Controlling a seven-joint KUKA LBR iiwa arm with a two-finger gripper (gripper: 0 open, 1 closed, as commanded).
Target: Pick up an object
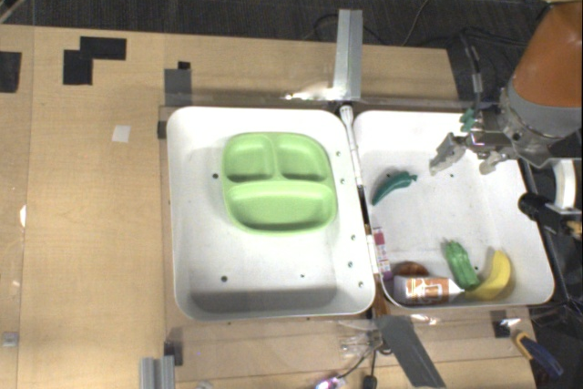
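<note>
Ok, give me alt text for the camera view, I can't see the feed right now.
The gripper hangs open over the right bin, holding nothing. Below it lie a green pepper, a cucumber, a banana and a can. The left bin holds a green divided plate.

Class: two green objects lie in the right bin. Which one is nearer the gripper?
The dark green pepper, lying alone mid-bin, is nearer the gripper. The lighter green one lies at the bin's near edge against the banana.
</note>
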